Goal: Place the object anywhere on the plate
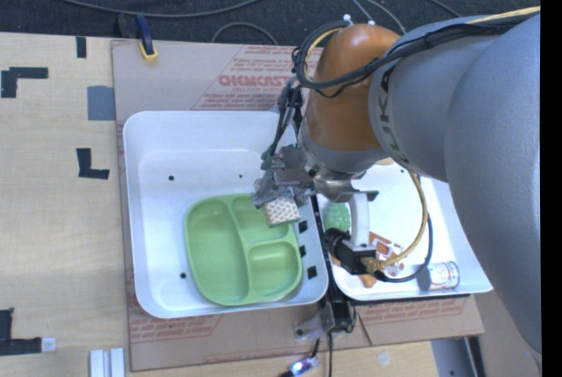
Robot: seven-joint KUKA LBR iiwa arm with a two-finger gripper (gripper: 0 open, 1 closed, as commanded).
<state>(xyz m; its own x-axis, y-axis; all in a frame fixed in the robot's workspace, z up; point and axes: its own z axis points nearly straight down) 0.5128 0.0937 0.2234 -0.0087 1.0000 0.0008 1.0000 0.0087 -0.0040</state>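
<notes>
One checkered object (282, 209) pinched in my claw (279, 201), centre frame, over the green plate's (230, 254) upper right edge, left white bin (156, 191).

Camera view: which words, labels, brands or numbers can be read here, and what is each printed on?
"CHEMCAST" in red, on the brown board under the bins; the smaller red print beside and below it is too blurred to read.
Can in the right bin: label too small to read.
Checkered object at the hand, over the green plate: a pattern, no text.
</notes>
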